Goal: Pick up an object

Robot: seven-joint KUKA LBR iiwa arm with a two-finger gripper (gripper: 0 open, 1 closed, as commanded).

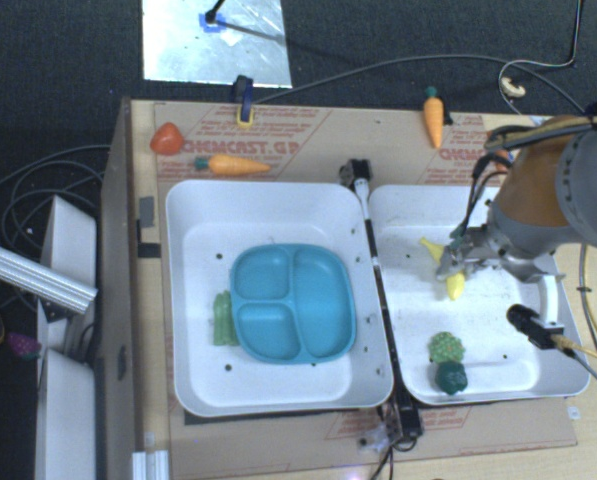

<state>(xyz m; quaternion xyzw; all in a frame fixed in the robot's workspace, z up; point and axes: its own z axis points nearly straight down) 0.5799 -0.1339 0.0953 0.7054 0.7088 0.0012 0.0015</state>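
A yellow banana-like toy point(455, 286) lies in the middle of the right bin point(408, 208). My gripper point(458, 261) is down on top of it and hides its middle. One yellow end pokes out at the gripper's upper left and the other at its lower side. A light green bumpy toy point(445, 346) and a dark green toy point(450, 377) sit close together near the right bin's front edge, apart from the gripper.
The left bin point(193, 218) holds a blue divided plate point(293, 301) with a green piece point(223, 319) at its left side. On the cardboard behind the bins lie a carrot point(236, 166), a red-orange toy point(166, 139) and another carrot point(434, 120).
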